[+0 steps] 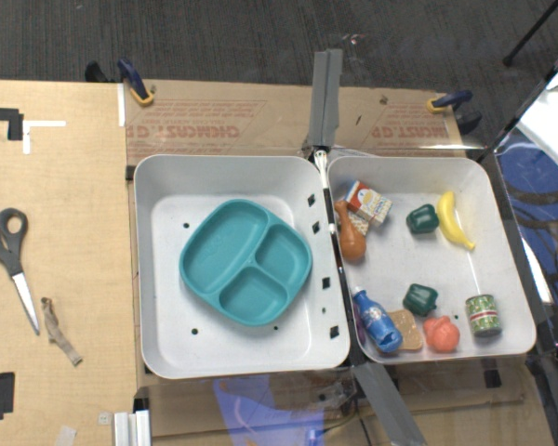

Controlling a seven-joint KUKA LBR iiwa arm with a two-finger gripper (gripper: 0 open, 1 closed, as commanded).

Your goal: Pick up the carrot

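The carrot (351, 234), an orange-brown tapered piece, lies in the right bin (498, 240) against its left wall. Its narrow end points toward the back. A small white and orange carton (367, 203) touches its upper right side. Nothing covers the carrot from above.
The right bin also holds a banana (456, 219), two dark green vegetables (422, 219) (419, 298), a small can (484, 314), a blue bottle (376, 321), a tan slice (408, 331) and a red-orange round fruit (442, 334). A teal divided plate (246, 263) sits in the left bin (153, 186). Scissors (11, 258) lie on the bench at left.
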